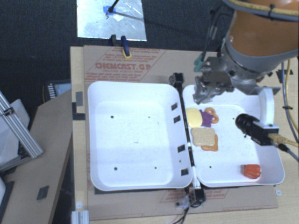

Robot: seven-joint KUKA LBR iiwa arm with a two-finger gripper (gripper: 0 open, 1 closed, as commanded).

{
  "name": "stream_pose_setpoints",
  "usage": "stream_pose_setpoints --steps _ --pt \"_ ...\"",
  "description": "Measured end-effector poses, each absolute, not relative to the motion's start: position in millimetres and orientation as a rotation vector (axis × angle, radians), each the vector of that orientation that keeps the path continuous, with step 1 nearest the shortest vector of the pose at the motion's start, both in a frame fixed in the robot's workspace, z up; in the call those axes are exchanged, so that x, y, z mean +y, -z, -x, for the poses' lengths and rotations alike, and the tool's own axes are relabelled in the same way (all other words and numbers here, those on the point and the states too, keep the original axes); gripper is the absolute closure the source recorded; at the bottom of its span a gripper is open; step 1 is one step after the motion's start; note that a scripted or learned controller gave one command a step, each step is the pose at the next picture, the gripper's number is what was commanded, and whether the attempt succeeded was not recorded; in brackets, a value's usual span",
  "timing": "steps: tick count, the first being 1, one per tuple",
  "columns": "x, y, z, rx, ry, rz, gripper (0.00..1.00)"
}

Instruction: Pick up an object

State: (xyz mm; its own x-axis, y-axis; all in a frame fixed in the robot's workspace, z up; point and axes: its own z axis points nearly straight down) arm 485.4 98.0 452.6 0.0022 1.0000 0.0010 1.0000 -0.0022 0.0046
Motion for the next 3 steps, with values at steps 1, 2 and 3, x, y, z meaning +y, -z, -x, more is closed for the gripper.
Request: stream_pose_setpoints --steps 1,2,3 --pt "144.9 -395.0 -509.4 2.228 -0.001 -2.215 1.00" --pt "59.1 -496.2 -486.1 2.209 -0.015 -2.222 1.00" --pt "122.2 -403.3 -486.4 2.231 0.002 -2.214 1.00"
